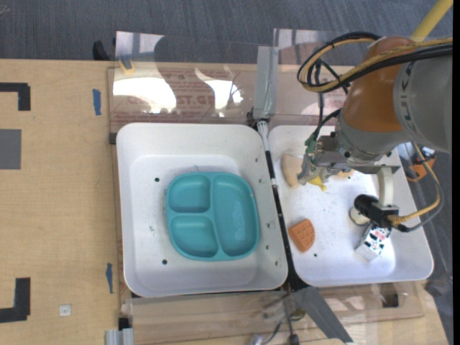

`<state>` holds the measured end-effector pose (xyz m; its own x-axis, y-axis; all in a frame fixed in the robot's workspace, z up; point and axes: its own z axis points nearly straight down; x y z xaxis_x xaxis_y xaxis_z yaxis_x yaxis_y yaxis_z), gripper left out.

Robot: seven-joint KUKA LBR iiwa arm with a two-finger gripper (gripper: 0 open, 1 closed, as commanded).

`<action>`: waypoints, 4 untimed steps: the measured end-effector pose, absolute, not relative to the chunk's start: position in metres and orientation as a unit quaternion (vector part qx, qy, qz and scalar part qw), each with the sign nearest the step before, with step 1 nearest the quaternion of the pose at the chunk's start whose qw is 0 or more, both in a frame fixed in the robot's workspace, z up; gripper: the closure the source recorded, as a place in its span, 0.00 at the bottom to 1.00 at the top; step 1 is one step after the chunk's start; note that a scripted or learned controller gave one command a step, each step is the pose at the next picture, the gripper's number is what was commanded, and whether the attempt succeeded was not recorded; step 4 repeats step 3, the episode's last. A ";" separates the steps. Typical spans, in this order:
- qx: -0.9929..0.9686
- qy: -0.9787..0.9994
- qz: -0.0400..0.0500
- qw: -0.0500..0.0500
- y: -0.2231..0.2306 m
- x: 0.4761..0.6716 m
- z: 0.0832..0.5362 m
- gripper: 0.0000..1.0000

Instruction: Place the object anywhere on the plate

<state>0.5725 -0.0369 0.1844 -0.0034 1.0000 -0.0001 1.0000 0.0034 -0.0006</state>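
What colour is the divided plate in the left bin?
Teal, plain and unpatterned. The plate shows clearly in the camera view, sitting in the left bin.

The arm (424, 99) is grey with a rounded orange band (377, 85) above the wrist; black and yellow cables (330, 56) loop over it at twelve o'clock.

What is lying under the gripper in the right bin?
Beneath the gripper, a beige object and a yellow scrap peek out on the right bin floor; the rest is covered.
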 end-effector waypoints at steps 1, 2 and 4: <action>-0.703 -0.711 -0.001 0.002 0.042 0.525 0.203 1.00; -0.703 -0.711 0.001 0.003 0.124 0.513 0.188 1.00; -0.706 -0.708 0.001 0.001 0.120 0.515 0.189 0.00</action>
